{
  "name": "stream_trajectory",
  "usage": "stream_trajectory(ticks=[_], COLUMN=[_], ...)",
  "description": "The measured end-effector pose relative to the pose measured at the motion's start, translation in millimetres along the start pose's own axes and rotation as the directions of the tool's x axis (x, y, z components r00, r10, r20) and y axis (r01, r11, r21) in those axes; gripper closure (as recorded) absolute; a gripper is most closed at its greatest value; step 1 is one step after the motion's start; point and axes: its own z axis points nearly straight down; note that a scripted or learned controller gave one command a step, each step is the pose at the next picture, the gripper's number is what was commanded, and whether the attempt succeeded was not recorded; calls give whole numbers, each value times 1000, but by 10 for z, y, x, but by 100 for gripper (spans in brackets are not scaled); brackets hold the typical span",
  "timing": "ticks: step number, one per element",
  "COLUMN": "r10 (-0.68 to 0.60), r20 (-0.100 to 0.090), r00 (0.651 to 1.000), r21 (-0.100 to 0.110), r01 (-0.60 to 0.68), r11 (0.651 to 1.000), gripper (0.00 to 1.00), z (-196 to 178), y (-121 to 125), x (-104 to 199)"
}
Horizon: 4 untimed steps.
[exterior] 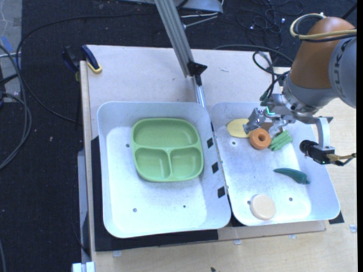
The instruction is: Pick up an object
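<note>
While our tool [265, 119] hovers over the orange ring [260, 139], we cannot tell its grip state.
We judge the ring light and stiff; pinch across its rim.

The green tray [168, 149] is looking like smooth matt plastic (faintly sheened). The white bins [164, 208] are showing a speckled, dull finish.

Premises: robotics laboratory.
Loose cables [34, 103] lay on dark flooring; an aluminium camera mast [173, 30] stood over a counter [142, 75] carrying two white bins [113, 208].
</note>
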Motion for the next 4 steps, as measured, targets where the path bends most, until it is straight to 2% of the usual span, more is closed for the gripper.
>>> stream_trajectory(ticks=[1,2,3,4], r10=[0,-2,1,2], r20=[1,1,1,1], r00=[1000,1000,1000,1000], r21=[-5,-1,0,-4], r01=[0,2,-1,-2], r11=[1000,1000,1000,1000], gripper=[0,0,0,0], z=[-20,499,1132,1150], y=[12,100,61,63], x=[-1,52,34,36])
